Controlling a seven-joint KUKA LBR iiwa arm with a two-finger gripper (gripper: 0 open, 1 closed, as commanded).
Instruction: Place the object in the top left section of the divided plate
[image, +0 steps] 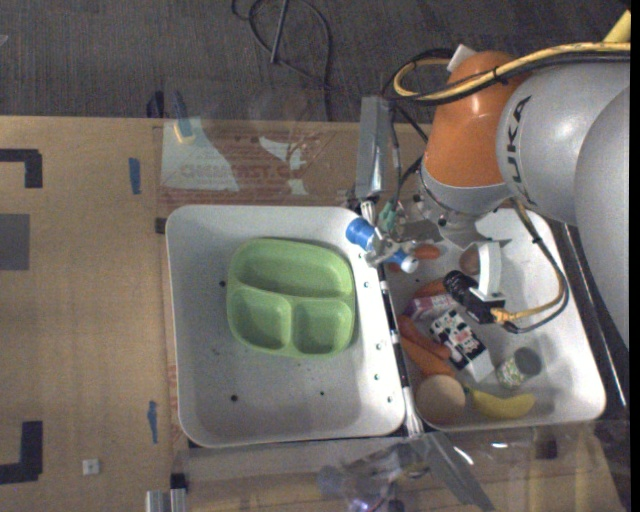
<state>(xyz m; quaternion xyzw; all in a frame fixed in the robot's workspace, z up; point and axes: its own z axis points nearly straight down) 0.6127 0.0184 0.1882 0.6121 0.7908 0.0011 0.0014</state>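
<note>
Looming closest to the lens: arm (560, 110), reaching in at the right, its orange band above the wrist.

Left of the gripper and a little lower: green plate (292, 297), flat in the left bin (190, 330), all three sections bare. Set there to receive the object; nothing delivered yet.

Gripper (385, 245) poised over the seam between the bins, just past the plate's near corner. Open or closed: cannot tell, hidden among brackets and cable.

Touching its left side: a small blue piece (358, 233), probably the object, perhaps carried. Grip not visible, so unconfirmed.

Below and right of the gripper, in the right bin (585, 395): carrot (425, 350), egg (440, 398), banana (503, 403), can (517, 368). Loosely heaped, apparently the stock for picking.

Judged from this: transfer in hand, with a short move leftward over the plate still needed.
</note>
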